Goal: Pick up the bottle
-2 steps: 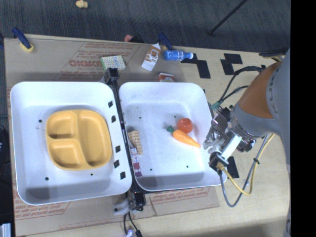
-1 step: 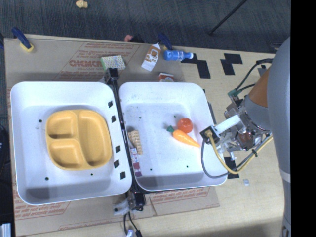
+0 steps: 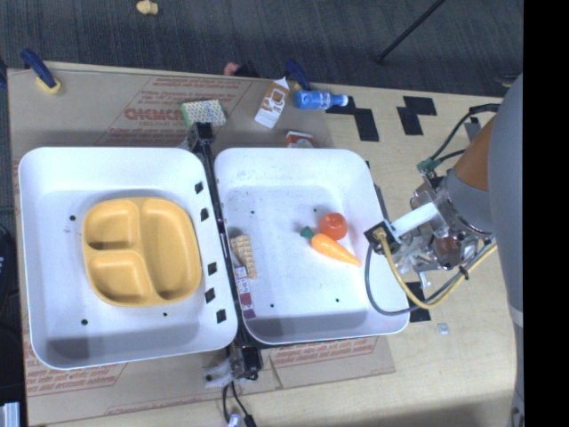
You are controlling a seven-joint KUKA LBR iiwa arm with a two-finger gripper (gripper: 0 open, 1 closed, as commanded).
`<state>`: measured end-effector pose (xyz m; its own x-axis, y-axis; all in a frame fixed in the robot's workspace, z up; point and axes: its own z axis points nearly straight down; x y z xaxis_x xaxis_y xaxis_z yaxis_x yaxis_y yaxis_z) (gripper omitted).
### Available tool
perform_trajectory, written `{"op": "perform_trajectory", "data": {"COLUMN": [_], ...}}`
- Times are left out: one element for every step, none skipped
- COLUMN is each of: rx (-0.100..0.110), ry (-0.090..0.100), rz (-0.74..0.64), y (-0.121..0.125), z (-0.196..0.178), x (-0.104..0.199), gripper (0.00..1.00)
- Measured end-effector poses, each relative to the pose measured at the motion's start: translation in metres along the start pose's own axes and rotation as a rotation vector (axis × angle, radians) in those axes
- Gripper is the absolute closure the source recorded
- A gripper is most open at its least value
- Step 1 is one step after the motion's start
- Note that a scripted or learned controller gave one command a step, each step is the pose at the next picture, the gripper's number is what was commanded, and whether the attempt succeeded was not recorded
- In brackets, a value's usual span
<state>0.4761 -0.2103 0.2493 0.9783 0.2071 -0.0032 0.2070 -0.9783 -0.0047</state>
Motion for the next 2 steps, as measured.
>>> {"op": "perform_trajectory", "data": {"rx": [0.000, 0.001], "ry": [0.001, -0.001], "rz": [0.000, 0.001], "y": [0.000, 0.000], "z": [-0.021, -0.004], "x": [0.000, 0.000], "gripper": [1.00, 1.00]}}
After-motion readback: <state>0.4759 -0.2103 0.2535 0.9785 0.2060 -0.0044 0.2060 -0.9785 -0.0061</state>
